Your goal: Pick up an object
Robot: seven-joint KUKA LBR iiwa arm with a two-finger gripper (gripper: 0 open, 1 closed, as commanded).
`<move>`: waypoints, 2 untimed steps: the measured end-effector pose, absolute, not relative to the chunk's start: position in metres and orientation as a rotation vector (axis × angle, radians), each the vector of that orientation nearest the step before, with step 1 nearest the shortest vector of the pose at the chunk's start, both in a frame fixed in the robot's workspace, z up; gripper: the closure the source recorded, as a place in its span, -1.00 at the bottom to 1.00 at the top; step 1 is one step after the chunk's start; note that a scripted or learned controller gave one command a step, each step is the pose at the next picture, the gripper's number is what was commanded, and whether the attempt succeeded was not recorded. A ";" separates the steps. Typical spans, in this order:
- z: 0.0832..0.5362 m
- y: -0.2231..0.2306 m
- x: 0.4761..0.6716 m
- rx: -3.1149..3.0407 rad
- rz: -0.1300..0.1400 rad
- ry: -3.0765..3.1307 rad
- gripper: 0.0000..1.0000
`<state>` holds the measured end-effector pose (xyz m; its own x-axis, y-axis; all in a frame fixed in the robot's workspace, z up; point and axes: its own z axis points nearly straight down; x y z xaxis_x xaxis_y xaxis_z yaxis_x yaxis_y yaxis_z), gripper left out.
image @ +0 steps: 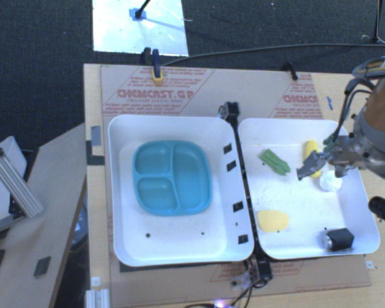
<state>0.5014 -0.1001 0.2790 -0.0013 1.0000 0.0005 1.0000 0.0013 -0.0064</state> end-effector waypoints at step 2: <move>0.233 -0.110 0.504 -2.220 0.002 -2.221 -1.00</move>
<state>0.5044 -0.1100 0.2330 -0.0004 1.0000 0.0002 1.0000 0.0004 -0.0021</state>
